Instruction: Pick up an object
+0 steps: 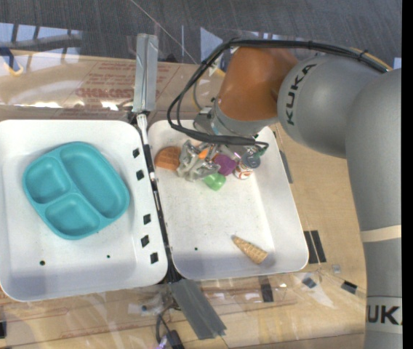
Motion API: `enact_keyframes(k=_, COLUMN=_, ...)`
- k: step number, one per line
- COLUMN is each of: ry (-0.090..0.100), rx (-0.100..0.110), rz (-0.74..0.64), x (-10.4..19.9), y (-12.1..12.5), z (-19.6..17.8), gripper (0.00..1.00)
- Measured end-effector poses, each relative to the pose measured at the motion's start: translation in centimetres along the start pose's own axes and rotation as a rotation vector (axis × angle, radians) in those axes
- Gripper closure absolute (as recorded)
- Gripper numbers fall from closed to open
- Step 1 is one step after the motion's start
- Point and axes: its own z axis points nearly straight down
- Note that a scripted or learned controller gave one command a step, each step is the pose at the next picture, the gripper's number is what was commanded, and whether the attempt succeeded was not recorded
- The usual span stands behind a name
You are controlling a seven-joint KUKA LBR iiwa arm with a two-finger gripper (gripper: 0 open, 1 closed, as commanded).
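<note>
My gripper [195,162] reaches down into the back of the right bin [283,227], among a cluster of small toys. Just left of it lies a brown bun-like piece [166,158]. A green block [214,181], a purple piece [227,165] and a small red and white item [244,171] lie to its right and below it. An ice cream cone [251,249] lies alone near the bin's front. The arm's orange band [252,82] hangs over the bin's back edge.
The left bin [17,267] holds a teal divided plate [75,188]. A ridge with black clips [150,195] separates the two bins. The grey arm [352,115] fills the right side of the view.
</note>
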Motion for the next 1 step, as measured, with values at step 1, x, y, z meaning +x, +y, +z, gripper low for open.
enact_keyframes(k=1, ry=-0.001, rx=0.002, rz=-0.205, x=-0.09, y=0.07, z=-0.04, gripper=1.00)
